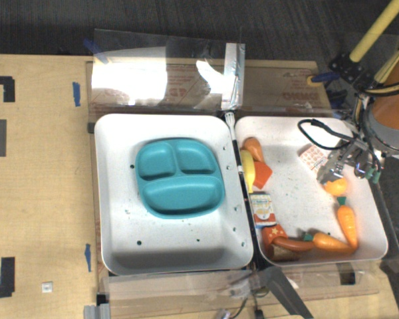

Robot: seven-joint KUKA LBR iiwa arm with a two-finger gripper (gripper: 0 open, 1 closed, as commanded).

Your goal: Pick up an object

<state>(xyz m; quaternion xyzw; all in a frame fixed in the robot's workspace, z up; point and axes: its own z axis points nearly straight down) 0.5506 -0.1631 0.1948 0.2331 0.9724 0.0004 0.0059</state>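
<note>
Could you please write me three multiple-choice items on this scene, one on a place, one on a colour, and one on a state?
1. Where is the divided plate?
A. in the left bin
B. in the right bin
C. on the bench outside the bins

2. What colour is the divided plate?
A. red
B. teal
C. yellow

3. How does the gripper stand?
A. over the left bin
B. over the right bin, near the small orange piece
C. over the bench beyond both bins

Key: 1 A, the plate lies in the left bin; 2 B, its surface is teal; 3 B, the gripper hangs over the right bin's far right side.
</note>
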